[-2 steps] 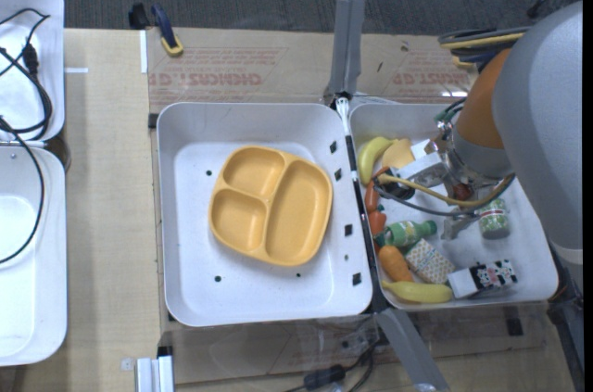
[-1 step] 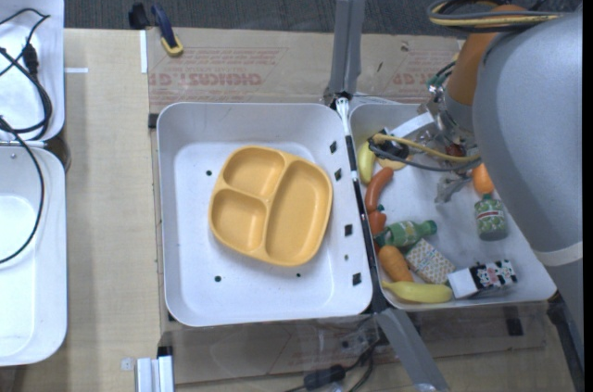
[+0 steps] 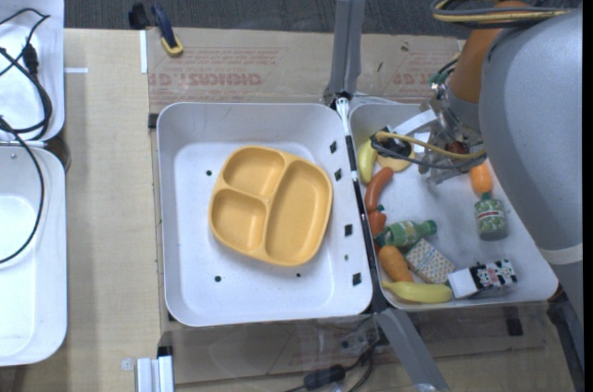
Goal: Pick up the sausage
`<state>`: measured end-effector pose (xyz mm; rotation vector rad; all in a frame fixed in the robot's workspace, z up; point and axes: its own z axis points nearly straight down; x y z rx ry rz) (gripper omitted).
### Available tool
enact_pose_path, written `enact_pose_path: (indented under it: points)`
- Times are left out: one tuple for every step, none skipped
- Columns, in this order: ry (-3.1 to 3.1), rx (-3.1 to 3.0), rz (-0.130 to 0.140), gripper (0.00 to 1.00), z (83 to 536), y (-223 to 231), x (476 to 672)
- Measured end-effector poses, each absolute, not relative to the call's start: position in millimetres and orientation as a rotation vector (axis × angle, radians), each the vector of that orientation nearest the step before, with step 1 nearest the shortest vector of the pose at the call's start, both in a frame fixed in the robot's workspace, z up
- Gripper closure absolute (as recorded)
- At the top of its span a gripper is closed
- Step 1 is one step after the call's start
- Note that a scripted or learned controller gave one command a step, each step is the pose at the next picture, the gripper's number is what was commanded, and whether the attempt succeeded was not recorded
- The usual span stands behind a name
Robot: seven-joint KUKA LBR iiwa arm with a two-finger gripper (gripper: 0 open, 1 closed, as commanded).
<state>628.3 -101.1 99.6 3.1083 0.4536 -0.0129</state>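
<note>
The sausage (image 3: 377, 186) is a reddish-orange curved piece lying near the left wall of the right bin (image 3: 542, 274), just below a pale yellow banana (image 3: 366, 160). My gripper (image 3: 443, 160) hangs low over the upper middle of that bin, to the right of the sausage and apart from it. Cables and the grey arm (image 3: 537, 131) cover much of it. Nothing shows between its fingers.
The right bin also holds a green bottle (image 3: 408, 233), a carrot (image 3: 394, 262), a second banana (image 3: 417, 291), a small jar (image 3: 491, 219), an orange piece (image 3: 480, 177) and a patterned box (image 3: 482, 277). A yellow divided plate (image 3: 271, 205) lies in the left bin (image 3: 185, 288).
</note>
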Motion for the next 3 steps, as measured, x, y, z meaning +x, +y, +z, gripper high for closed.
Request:
enact_pose_path:
  points:
    - [0.868,3.02,-0.005,1.0,232,-84,618.1]
    - [0.869,3.019,-0.006,0.0,232,-84,618.0]
    - [0.771,3.047,-0.009,0.0,190,-26,625.6]
